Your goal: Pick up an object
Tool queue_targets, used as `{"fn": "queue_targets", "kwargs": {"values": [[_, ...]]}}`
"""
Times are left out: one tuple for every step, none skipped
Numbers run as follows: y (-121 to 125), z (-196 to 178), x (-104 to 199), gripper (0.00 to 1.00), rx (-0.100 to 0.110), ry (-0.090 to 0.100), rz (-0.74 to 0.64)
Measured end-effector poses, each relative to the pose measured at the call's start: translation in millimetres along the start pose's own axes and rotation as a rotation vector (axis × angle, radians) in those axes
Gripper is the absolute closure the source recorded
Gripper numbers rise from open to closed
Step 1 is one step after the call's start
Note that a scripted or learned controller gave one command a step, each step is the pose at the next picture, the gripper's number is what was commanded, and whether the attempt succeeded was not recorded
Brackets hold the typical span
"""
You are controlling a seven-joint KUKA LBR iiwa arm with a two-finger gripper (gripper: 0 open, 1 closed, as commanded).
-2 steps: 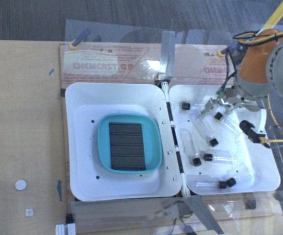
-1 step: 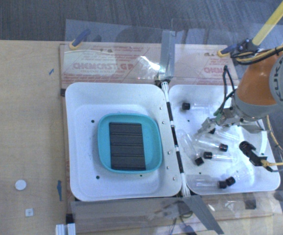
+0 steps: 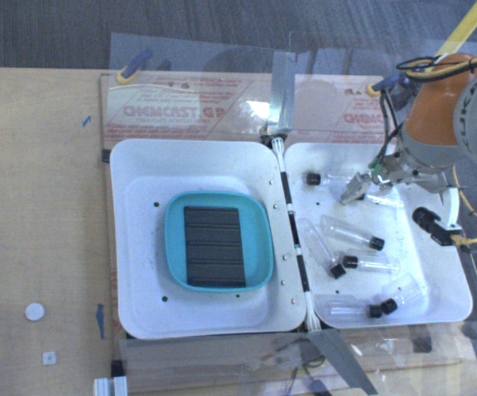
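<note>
On the left of the bench (image 3: 32,180), the left bin (image 3: 139,172) holds a teal tray (image 3: 175,221) with a dark ribbed block (image 3: 214,246) lying flat in its middle.

The right bin (image 3: 445,295) carries the things to pick: several clear plastic tubes with black caps, scattered and lying on their sides. One tube (image 3: 350,236) lies slantwise near the bin's middle, its black cap towards the right; another (image 3: 362,263) lies just below it, cap to the left; a third (image 3: 354,309) rests along the front wall, with its cap near a short capped tube at the front right. A loose black cap (image 3: 313,178) sits alone near the bin's back left corner.

The arm (image 3: 441,114) (grey, with its orange band plainly showing) reaches in from the right and bends down over the back of the right bin. Its gripper (image 3: 356,190) points left and downward, low over the bin floor between the loose cap and the slanting tube; its fingers look close together with nothing seen between them.
</note>
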State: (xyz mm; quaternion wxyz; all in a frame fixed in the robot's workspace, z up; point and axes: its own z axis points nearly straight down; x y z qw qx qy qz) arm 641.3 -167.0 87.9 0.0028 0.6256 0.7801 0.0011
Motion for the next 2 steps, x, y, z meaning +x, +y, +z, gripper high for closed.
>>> {"fn": "queue_targets", "kwargs": {"values": [[2,-12,0,1.00,-0.006,-0.002,0.000],[36,-97,37,1.00,0.002,0.001,0.115]]}}
